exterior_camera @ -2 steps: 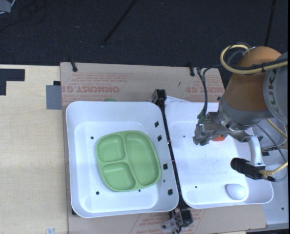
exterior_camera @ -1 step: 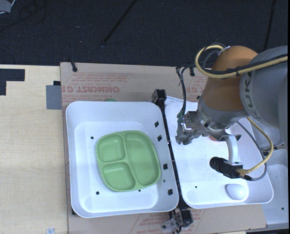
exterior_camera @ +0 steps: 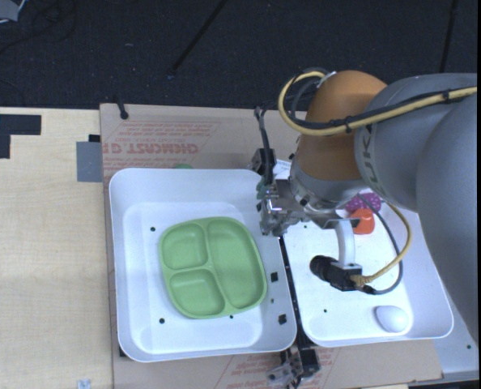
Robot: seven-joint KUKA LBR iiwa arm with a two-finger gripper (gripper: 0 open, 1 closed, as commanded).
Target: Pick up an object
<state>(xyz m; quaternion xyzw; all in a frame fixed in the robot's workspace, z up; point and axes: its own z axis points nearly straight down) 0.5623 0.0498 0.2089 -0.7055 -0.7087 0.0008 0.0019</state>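
The gripper point(exterior_camera: 271, 209) is hanging above the wall between the bins point(exterior_camera: 284, 275); clenched or released, nobody can tell. A green plate point(exterior_camera: 212, 266) is lying just beside it.

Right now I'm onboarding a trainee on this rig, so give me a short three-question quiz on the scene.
1. True or false: the green tray lies in the left bin.
2. How many compartments does the green tray have? A: two. B: three. C: four.
3. Fill in: the white oval object lies in the ___ bin.
Key: 1 true; 2 B; 3 right.
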